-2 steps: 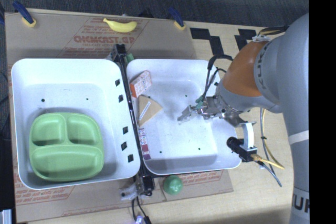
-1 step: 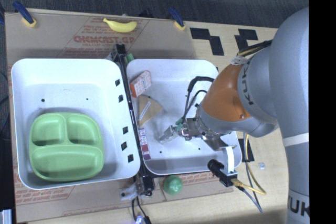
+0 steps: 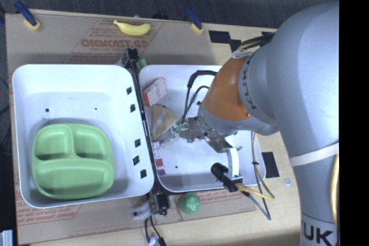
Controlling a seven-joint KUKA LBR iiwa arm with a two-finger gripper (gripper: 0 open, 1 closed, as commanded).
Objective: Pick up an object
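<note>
The camera view shows the left bin [image 3: 23, 89] holding a green divided tray [image 3: 72, 159], while in the right bin [image 3: 196, 181] — beside an orange packet [image 3: 154, 92] and a clear-wrapped item [image 3: 162, 123] — the gripper [image 3: 183, 129] hangs, its grip impossible to tell.

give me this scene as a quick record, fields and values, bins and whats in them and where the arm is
left bin: holds a green divided tray, toward its near side
right bin: holds an orange-brown packet and a clear wrapped item, both near the divider
arm: reaches in from the right, over the right bin
tool: low over the right bin, beside the wrapped item; grip not visible
outside bins: green ball on the near side, yellow clamp on the far side
</note>
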